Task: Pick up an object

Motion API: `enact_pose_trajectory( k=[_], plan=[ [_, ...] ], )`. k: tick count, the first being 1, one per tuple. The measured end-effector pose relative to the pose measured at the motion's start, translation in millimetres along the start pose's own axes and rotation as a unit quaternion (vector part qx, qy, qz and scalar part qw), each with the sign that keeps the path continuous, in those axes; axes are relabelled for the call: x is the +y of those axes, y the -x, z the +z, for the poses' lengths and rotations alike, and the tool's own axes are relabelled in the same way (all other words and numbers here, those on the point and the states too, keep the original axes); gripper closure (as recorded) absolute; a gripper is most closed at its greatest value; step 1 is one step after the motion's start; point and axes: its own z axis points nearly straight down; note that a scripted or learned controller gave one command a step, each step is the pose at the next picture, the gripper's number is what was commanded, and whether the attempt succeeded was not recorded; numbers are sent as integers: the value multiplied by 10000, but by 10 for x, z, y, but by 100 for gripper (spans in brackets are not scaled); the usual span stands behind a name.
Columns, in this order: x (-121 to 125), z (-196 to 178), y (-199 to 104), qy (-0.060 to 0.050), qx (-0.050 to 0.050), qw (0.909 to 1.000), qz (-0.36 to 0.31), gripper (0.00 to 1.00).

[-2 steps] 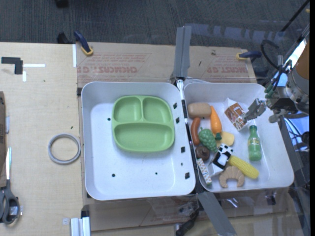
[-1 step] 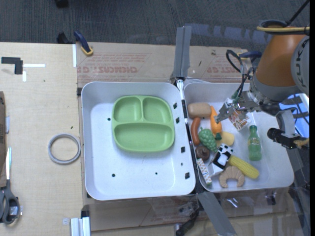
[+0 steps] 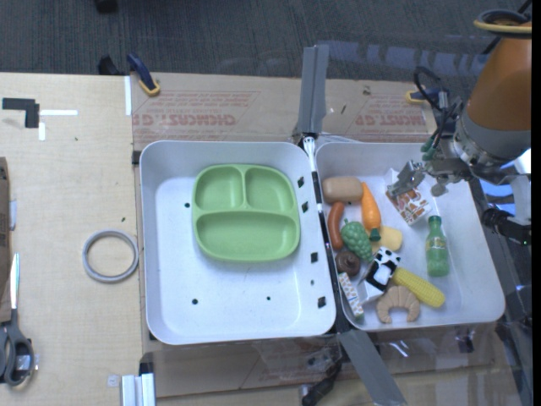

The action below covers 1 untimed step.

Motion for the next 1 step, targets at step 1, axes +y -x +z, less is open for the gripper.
enact_pose_trajectory(
  k=[1],
  plan=[
    [272, -176, -154, 1, 0, 10000, -59, 0]
  ],
)
